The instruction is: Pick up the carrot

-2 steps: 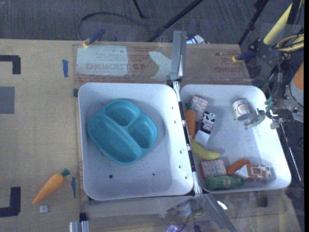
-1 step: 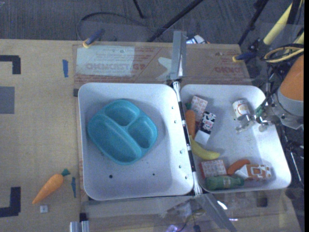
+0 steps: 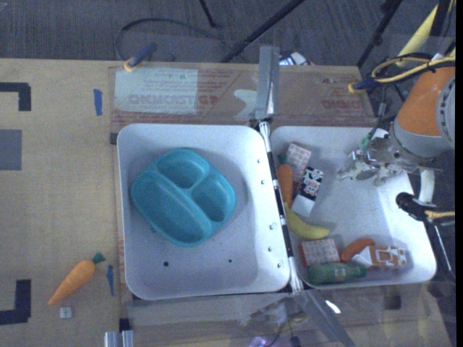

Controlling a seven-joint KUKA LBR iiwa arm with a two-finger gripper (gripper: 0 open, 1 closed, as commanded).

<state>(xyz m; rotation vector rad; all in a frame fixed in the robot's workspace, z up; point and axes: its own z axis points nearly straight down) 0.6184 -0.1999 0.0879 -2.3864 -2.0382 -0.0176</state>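
Note:
A carrot [image 3: 72, 280] with a green top lies on the wooden bench, outside the bins near the left bin's front left corner. A second orange, carrot-like piece [image 3: 286, 183] lies along the left wall of the right bin [image 3: 376, 219]. My gripper [image 3: 364, 166] hovers over the back right part of the right bin, well to the right of that orange piece and far from the bench carrot. It looks open, with nothing between its fingers.
The left bin [image 3: 145, 147] holds a teal divided plate [image 3: 184, 194]. In the right bin lie a banana [image 3: 307, 228], a cow-patterned carton [image 3: 309, 186], small boxes [image 3: 320, 251], a green bottle [image 3: 334, 272] and an orange sausage shape [image 3: 357, 249]. A divider rail [image 3: 278, 208] separates the bins.

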